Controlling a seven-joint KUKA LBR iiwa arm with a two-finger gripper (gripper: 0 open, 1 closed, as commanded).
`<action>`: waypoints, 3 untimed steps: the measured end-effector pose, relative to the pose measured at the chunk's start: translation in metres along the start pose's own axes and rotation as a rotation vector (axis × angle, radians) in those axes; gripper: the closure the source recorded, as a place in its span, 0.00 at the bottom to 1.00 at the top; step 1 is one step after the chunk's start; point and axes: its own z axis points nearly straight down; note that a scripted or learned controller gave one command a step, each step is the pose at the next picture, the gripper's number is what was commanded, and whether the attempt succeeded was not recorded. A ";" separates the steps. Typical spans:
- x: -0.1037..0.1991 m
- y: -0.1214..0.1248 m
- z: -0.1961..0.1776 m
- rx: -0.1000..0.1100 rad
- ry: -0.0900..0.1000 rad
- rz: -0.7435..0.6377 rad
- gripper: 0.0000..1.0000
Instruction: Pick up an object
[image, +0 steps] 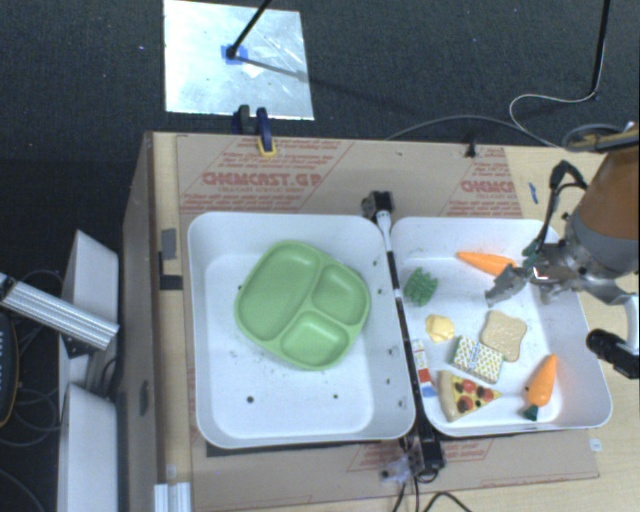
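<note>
The arm (610, 205) comes in from the right, over the right bin (590, 405). Its gripper (512, 282) hangs low just below the upper carrot (486, 263), nr the carrot's right end — whether they touch can't be told. One grey finger (503, 287) juts down-left toward the bin floor; the other is hidden behind the wrist, so how far apart they stand can't be told either. Nothing shows clamped between them.

In the right bin: a green leafy bit (420, 287) at the left wall, a yellow lump (439, 327) below it, toast (503, 334) just under the gripper, a checked cracker (477, 358) touching the toast's lower-left, a pizza slice (465, 394) at the btm, and a second carrot (540, 384) at the lower right.

The left bin (230, 410) bears a green plate (303, 304) w/ three compartments — well apart from the gripper.
</note>
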 end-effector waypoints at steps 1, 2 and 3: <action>-0.032 -0.015 0.120 -0.006 -0.003 0.002 0.00; -0.043 0.075 0.121 -0.003 -0.001 -0.001 0.00; -0.060 0.115 0.124 0.018 0.006 -0.001 0.00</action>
